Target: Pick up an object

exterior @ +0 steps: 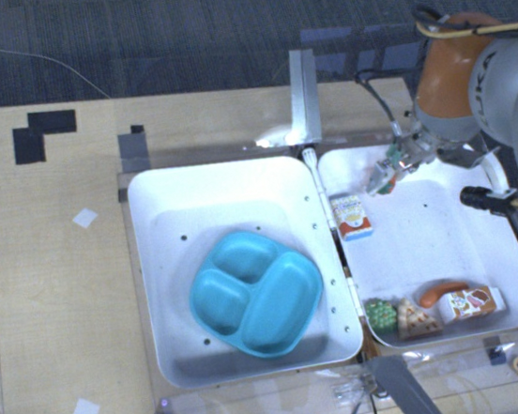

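Observation:
My gripper [390, 172] hangs low over the far left part of the right bin [452, 233], under the orange band of the arm [450, 72]. A small white and orange box [351, 216] lies just to its near left, by the wall between the bins. Along the right bin's near edge lie a green item [381, 313], a beige packet [416, 319], an orange sausage-shaped item [438, 292] and a small carton [470, 301]. A blue divided plate [256, 293] rests in the left bin [165, 214]. Something small and pale shows at the gripper's tip, too blurred to identify.
A metal post [304, 91] stands behind the joint of the two bins. Black cables [379, 100] run near the arm's wrist. The wooden bench [50, 276] stretches to the left, with black marks and white tags on it.

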Available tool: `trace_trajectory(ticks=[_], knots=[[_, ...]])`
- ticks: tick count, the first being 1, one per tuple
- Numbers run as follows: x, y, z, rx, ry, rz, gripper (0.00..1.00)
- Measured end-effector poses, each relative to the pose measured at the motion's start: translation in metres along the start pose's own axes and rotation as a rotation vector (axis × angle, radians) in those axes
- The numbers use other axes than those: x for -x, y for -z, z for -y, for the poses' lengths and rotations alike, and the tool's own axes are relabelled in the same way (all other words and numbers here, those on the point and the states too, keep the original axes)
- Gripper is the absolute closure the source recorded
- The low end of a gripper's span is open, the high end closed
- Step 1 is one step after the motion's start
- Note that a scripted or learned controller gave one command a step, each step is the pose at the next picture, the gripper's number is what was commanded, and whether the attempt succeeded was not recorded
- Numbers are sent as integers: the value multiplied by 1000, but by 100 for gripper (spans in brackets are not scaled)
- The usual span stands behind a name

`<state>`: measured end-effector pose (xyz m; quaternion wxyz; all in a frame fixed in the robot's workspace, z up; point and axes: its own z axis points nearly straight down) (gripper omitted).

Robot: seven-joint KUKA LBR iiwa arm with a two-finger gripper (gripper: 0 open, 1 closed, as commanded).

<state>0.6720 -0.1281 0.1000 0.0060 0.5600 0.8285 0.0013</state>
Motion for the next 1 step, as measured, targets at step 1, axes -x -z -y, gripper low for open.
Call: trace_trajectory(ticks=[1], knots=[[-68,88,-8,-1,-32,-5,100]])
